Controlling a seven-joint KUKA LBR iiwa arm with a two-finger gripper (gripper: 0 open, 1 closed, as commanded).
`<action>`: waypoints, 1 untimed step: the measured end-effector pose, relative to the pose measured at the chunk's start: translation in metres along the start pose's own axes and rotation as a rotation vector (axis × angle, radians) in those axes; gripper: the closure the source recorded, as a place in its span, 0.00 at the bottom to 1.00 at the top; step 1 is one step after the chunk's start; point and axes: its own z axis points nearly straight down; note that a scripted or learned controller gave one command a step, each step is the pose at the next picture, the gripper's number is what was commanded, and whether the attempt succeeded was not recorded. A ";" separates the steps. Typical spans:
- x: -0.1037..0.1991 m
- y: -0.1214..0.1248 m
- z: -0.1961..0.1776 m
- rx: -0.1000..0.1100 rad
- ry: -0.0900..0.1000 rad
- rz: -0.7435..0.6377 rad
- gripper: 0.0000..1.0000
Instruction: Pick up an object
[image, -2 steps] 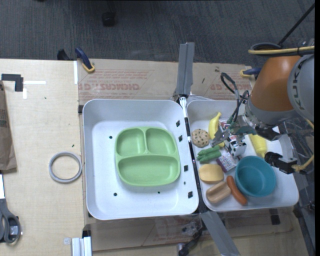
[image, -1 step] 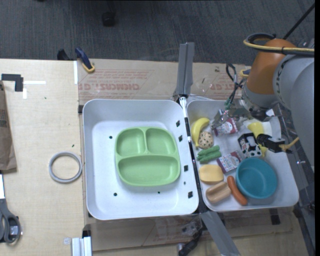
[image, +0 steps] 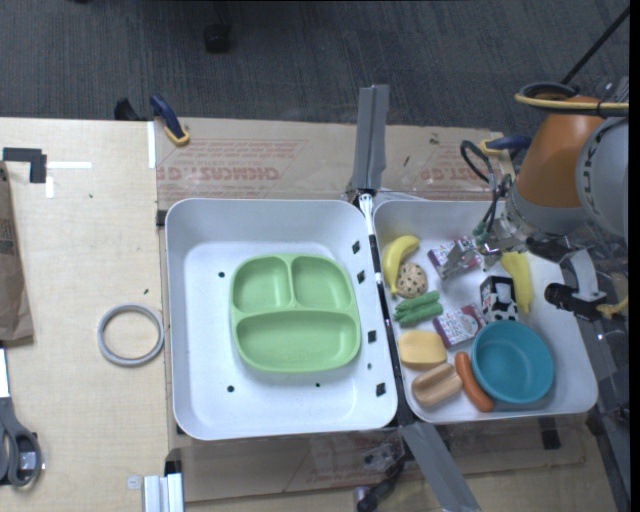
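- Gripper (image: 462, 260) low in right bin (image: 570, 405), near its far edge, over a small purple-and-white packet (image: 444, 255); I cannot tell whether it grips anything.
- Candidates crowd that bin: banana (image: 397, 254) and cookie (image: 410, 279) by left wall, green beans (image: 417, 308), hot dog (image: 474, 381), blue bowl (image: 513, 362) at near edge.
- Left bin (image: 190, 330) carries a green divided plate (image: 295, 312), centred.
- Judgement: descent aimed at the packet, likely because it lies apart from the clutter.

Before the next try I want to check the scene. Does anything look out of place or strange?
Nothing stands out. The green divided plate lies flat in the left bin. The toy foods, including a banana and a blue bowl, crowd the right bin, none spilled outside.
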 end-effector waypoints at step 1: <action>-0.012 0.028 0.000 -0.001 0.004 0.112 0.00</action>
